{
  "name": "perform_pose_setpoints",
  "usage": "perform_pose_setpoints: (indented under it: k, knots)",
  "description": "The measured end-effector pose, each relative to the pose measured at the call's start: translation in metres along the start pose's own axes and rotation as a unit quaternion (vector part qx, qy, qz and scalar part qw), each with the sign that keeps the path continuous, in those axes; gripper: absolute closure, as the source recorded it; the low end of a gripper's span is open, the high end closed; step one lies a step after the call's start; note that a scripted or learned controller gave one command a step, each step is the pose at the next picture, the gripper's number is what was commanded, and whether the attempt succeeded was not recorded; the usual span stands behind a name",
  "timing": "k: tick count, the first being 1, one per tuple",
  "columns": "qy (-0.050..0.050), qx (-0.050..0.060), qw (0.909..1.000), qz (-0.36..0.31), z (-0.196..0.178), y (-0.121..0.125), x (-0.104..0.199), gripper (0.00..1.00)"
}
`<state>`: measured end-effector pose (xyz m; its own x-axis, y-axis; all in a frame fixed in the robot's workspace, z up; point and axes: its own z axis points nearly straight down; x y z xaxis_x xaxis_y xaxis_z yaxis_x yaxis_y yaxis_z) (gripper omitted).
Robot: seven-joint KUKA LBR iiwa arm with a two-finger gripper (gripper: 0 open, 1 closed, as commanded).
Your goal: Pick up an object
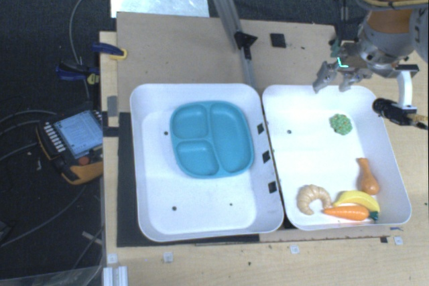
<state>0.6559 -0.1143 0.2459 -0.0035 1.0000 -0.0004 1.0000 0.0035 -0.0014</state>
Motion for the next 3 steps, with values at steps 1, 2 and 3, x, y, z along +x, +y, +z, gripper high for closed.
perform_pose_setpoints:
  k: [1, 2, 3]
  knots:
    - [0.0, -0.002, 1.0, 0.0, -0.002, 0.001, 0.0, 0.0]
    - [0.0, -0.001, 1.0, 0.0, 0.039, 0.004, 0.001, 0.0]
    - [0.0, -0.001, 1.0, -0.002, 0.084, 0.012, 0.003, 0.0]
